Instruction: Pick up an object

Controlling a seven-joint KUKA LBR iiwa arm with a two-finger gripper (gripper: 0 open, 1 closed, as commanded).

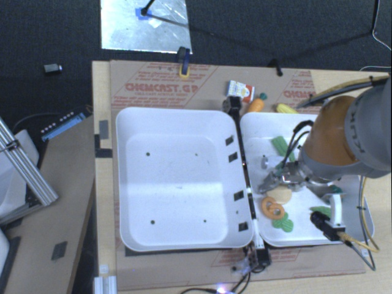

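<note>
My gripper [277, 181] hangs low in the right bin [263, 122], near its left wall. Just below its tip lies a pale tan round piece [281, 195]. An orange ring-shaped item [273, 208] lies in front of that, with a green toy [283, 225] beside it at the bin's front wall. Another green piece [279, 144] lies farther back in the same bin, and a dark green one [321, 211] shows under the arm at the right. The grey arm with its orange band [334, 133] covers the right half of the bin.
The left bin [177, 118] stands beside the right one, with a row of black clips along the shared wall [240, 164]. Behind the bins, on the cardboard, lie a small white and red box [240, 90], an orange carrot-like toy [256, 105] and a yellow piece [285, 109].
</note>
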